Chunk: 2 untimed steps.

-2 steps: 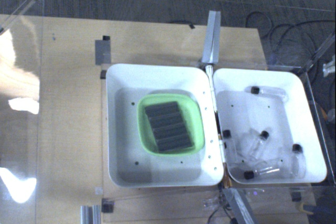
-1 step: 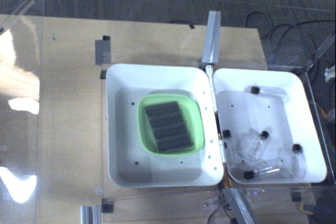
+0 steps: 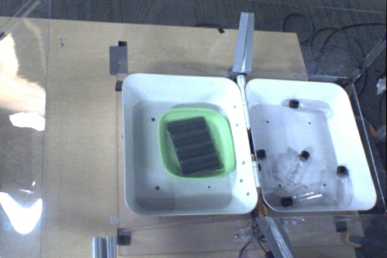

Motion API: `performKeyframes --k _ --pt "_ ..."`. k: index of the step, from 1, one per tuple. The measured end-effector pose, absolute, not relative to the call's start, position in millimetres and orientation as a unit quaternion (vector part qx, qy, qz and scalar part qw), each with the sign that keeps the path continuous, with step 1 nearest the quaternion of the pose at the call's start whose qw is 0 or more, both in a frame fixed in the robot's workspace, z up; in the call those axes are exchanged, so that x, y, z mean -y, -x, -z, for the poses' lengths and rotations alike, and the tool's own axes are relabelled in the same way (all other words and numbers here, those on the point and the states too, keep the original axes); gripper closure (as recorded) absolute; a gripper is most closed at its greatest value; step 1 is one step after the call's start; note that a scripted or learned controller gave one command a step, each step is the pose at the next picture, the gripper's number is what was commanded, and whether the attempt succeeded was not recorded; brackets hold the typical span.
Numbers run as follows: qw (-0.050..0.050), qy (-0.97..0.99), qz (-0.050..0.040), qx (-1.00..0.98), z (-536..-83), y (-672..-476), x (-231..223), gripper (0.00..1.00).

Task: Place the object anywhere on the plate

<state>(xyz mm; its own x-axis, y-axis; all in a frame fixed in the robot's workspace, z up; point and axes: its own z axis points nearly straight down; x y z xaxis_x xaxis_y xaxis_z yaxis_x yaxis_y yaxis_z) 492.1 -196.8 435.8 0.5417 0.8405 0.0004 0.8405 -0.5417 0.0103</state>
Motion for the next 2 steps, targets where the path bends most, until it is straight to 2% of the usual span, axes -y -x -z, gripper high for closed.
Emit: performKeyframes --k 2 --pt "0.004 -0.923 -0.0036 -0.386 -436.1 -488.9 198.4 0.00"
